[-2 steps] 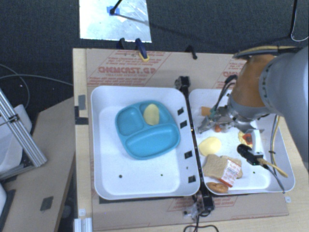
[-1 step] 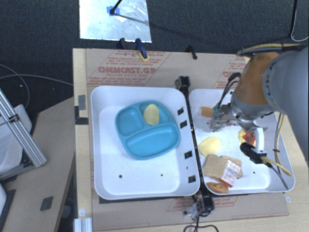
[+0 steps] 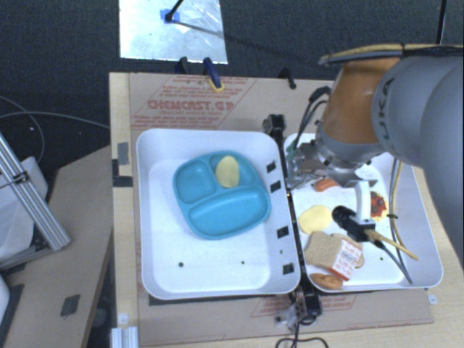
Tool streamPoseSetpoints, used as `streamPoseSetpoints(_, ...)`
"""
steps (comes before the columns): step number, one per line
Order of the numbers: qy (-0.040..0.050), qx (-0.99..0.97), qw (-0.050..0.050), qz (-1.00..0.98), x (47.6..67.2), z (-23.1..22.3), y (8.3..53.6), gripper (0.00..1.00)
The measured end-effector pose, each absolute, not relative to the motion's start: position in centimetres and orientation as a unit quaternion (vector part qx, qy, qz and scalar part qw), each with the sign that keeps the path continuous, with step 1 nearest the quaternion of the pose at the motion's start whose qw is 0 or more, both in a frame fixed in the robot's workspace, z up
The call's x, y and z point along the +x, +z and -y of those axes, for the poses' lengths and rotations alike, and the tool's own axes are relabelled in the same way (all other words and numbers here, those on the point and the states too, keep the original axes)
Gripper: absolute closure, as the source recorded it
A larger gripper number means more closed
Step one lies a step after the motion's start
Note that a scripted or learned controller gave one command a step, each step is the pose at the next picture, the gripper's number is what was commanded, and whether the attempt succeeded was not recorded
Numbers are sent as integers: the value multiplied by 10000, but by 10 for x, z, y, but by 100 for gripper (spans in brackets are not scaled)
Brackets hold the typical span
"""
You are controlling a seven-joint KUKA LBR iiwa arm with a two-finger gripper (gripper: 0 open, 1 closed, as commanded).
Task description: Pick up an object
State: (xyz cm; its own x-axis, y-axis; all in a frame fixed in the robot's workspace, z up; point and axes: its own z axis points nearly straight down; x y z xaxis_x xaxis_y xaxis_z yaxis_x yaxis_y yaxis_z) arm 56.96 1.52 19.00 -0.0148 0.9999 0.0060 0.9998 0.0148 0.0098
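The end effector (image 3: 307, 162) is hanging over the right bin's (image 3: 417, 223) far left corner; whether it is apart or together cannot be told; a yellow piece (image 3: 314, 218) and a bread slice (image 3: 325, 249) are lying along that bin's left edge.

We look through 1 camera, fixed above the table (image 3: 80, 216) and facing down at a slant. It sits far enough back to take in the left bin (image 3: 217, 267) and right bin (image 3: 419, 261) whole, with the arm (image 3: 428, 100) entering from the right.
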Motion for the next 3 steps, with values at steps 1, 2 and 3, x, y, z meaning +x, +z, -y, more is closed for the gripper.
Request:
streamPoseSetpoints(1, 7, 7027, -28, -7115, 508, -96, 184, 100)
streamPoseSetpoints(2, 87, 7021, 21, -7120, 506, -173, 320, 100)
streamPoseSetpoints(3, 61, 7061, 32, -7081, 487, -129, 414, 100)
